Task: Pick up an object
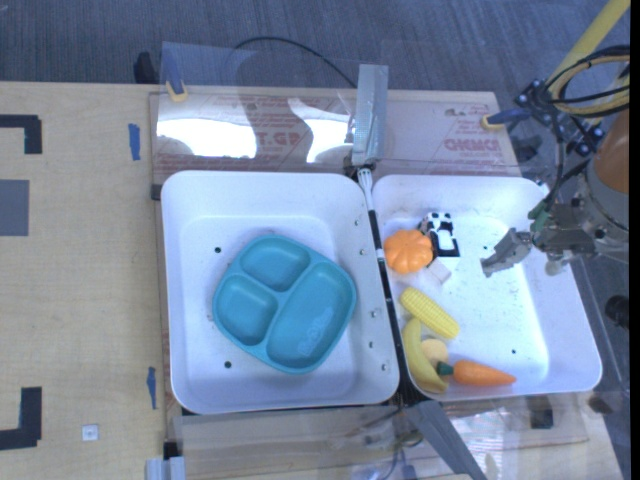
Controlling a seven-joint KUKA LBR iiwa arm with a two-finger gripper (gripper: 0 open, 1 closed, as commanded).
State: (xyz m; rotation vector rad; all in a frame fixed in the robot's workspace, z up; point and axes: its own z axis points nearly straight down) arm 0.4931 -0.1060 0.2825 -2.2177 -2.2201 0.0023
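The right bin (560,363) holds the candidates: an orange pumpkin (408,252) against its left wall, a small black-and-white toy (439,234) just beside it, an ear of corn (430,312) below, then a banana (424,360) and a carrot (482,374) touching near the front edge. The left bin (190,368) carries a blue divided plate (285,303). The end effector (508,252) hangs over the right bin's middle, apart from all of them; whether it is open or closed I cannot tell, and nothing is visibly held.

These look like light, stiff plastic play food, smooth and likely slippery. The corn seems the best pick: it lies on its own, and closing across its narrow width at mid-length should hold. The round pumpkin may squirt out, and it sits tight to the wall.
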